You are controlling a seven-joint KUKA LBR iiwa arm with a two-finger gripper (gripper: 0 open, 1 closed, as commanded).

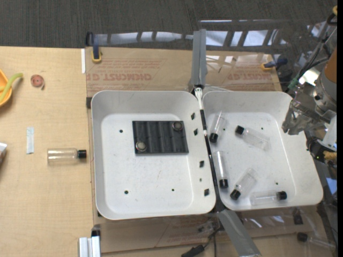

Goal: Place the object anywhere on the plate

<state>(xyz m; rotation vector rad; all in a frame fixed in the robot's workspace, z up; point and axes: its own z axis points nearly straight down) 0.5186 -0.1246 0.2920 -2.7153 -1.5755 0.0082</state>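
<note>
Vials, clear with black caps, lie scattered in the right bin (300, 159) as I watch from the overhead camera: one (216, 128) near the bin's left wall, one (251, 135) toward the middle, a long one (220, 169) along the left wall lower down, one (242, 184) tilted below centre, and one (266, 197) lying along the near edge. None of them touches the plate (160, 137), a dark ribbed rectangle lying flat in the left bin (107, 170), with two small round fittings on it, one at its upper right corner and one at its lower left. The gripper (300, 123) hangs at the right bin's far right rim, over the wall; I see no vial in it, and from this angle I cannot tell how far it is parted. On the wooden bench (43, 197) to the left lies a sixth vial (66, 155), well apart from both bins. Cardboard (139, 71) behind the bins bears red print, mirrored, reading roughly "CHEMCAST GP"
</note>
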